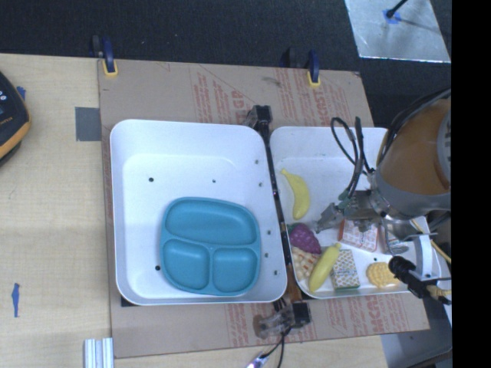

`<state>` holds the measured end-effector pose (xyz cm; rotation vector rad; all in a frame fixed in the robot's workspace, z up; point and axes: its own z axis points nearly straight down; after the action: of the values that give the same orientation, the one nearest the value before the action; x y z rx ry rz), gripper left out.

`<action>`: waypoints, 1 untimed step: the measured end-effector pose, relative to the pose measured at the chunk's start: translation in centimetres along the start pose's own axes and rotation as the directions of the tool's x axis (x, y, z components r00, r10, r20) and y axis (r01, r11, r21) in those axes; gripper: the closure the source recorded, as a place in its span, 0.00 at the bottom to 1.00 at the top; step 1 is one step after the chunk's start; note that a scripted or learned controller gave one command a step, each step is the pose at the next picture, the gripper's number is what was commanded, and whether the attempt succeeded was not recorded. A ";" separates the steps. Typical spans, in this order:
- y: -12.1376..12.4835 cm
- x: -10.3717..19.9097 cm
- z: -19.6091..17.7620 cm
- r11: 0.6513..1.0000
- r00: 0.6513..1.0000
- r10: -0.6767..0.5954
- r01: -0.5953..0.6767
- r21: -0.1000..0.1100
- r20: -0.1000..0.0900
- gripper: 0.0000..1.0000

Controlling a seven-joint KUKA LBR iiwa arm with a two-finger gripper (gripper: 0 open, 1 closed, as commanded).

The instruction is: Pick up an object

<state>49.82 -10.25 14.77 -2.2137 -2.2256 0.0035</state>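
Note:
The right bin (pixel 322 140) holds several toy foods: a yellow banana (pixel 298 193), a purple grape bunch (pixel 304 239), a waffle piece (pixel 304 263), a yellow corn cob (pixel 324 266), a green-edged sandwich block (pixel 345 269), a red-and-white packet (pixel 360 237) and a round yellow cookie (pixel 380 274). My gripper (pixel 337 215) hangs low over the bin's middle, just above the packet and right of the grapes. The wrist hides the fingers from this angle. Nothing shows in its grasp.
The left bin (pixel 134 148) holds a blue divided plate (pixel 210 244). A black clip (pixel 261 116) sits where the bins meet at the back. Cables (pixel 349 144) loop above the right bin. The arm's bulky orange-banded body (pixel 418 159) overhangs the bin's right side.

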 end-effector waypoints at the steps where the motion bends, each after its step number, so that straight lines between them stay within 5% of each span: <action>1: -1.8 -0.2 4.6 1.000 1.000 0.002 -0.002 -0.002 0.001 0.00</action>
<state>48.00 -10.42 10.16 -2.2174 -2.2246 0.0021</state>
